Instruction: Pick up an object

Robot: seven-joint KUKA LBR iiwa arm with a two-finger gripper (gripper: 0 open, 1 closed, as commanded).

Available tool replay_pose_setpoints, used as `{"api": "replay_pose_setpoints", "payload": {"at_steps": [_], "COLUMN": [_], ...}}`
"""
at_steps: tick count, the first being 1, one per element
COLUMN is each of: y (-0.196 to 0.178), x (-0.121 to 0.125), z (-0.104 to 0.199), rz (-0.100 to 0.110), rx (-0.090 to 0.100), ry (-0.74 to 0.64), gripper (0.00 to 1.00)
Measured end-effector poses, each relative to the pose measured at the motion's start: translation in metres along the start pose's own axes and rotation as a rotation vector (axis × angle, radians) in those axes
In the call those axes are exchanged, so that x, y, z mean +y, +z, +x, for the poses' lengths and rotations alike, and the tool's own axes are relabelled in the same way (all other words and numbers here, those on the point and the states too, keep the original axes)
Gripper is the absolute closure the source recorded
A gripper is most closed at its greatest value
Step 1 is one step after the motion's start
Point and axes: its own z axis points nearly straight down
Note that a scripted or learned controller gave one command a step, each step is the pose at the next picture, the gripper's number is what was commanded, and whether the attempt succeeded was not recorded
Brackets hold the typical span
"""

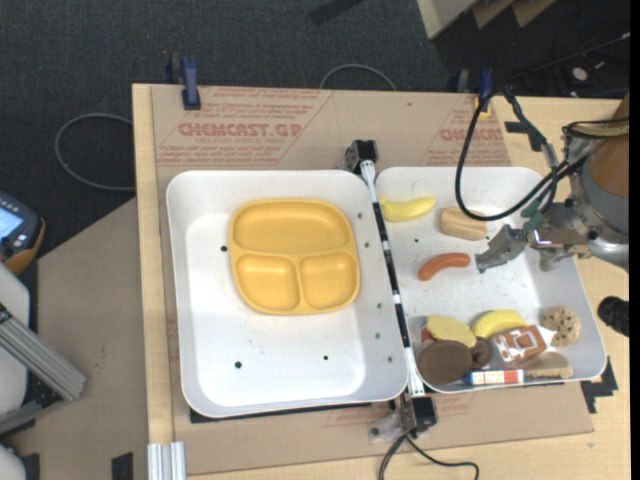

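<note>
My gripper reaches in from the right and hangs over the middle of the right bin. It sits just right of a red sausage and just below a beige bread roll. A yellow banana piece lies at the bin's far left corner. Along the near edge are two yellow fruit pieces, a brown disc, a cookie, an orange-and-white packet and a marker-like stick.
The left bin holds a yellow divided plate. A black cable loops from the arm over the right bin's far edge. The divider between the bins runs just left of the sausage.
</note>
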Motion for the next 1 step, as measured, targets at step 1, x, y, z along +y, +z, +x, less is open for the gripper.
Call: {"api": "replay_pose_setpoints", "payload": {"at_steps": [1], "y": [0.0907], "x": [0.0993], "z": [-0.0510], "rz": [0.000], "rx": [-0.003], "ry": [0.001], "gripper": [0.00]}}
